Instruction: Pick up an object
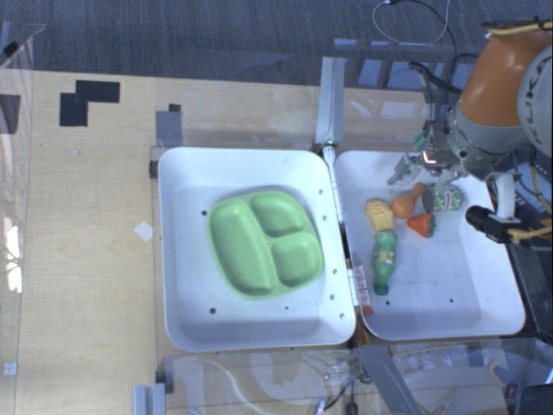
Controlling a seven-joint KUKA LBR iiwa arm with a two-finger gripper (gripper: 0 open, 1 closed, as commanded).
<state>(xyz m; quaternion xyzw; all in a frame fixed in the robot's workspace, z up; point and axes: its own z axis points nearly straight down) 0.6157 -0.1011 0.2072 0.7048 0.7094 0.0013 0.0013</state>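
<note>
My gripper (424, 176) hangs over the back of the right bin (484, 305), fingers spread open with nothing between them. Just below it lie several small items: an orange piece (404, 204), a red piece (421, 225), a yellow corn-like piece (378, 214) and a small green-and-white can (447, 200). A green bottle (384, 262) lies nearer the front, along the bin's left side. The orange piece sits closest to the fingertips, slightly in front of them.
The left bin (186, 309) holds a green divided plate (266, 242) in its middle. A raised divider (344, 240) runs between the two bins. The arm's orange band (501, 67) and black cabling (497, 219) crowd the right bin's far right side.
</note>
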